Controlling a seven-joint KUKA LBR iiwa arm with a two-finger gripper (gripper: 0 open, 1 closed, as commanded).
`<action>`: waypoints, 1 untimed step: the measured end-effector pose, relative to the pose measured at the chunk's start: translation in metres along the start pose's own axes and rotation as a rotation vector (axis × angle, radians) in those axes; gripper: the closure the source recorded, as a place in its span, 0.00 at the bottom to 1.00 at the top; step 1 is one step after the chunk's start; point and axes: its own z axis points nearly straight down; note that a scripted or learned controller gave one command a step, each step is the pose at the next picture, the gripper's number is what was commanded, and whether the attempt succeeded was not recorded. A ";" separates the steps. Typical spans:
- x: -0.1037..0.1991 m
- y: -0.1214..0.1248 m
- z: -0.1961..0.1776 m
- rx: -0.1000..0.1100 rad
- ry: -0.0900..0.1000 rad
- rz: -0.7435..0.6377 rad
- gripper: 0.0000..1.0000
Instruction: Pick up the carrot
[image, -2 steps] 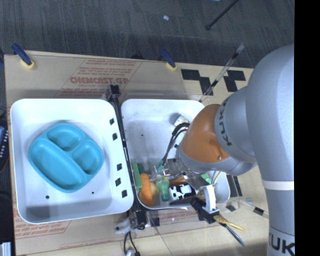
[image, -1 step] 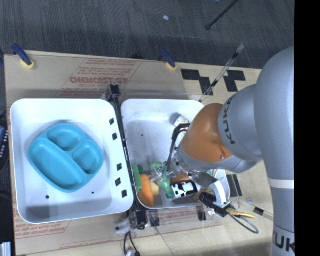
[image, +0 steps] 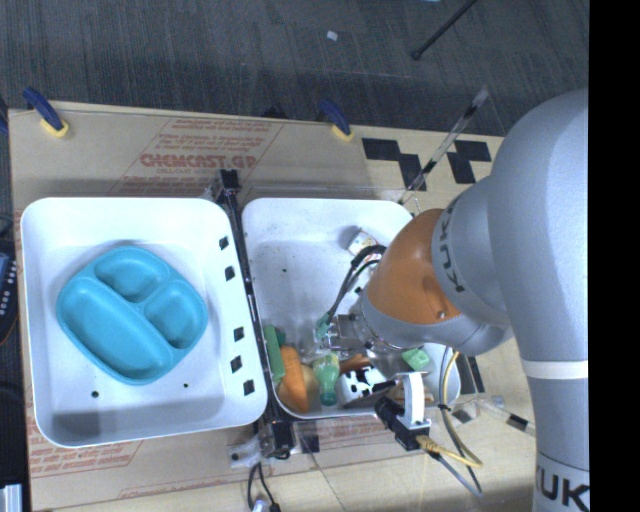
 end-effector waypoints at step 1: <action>0.009 -0.001 -0.001 -0.001 -0.009 0.089 1.00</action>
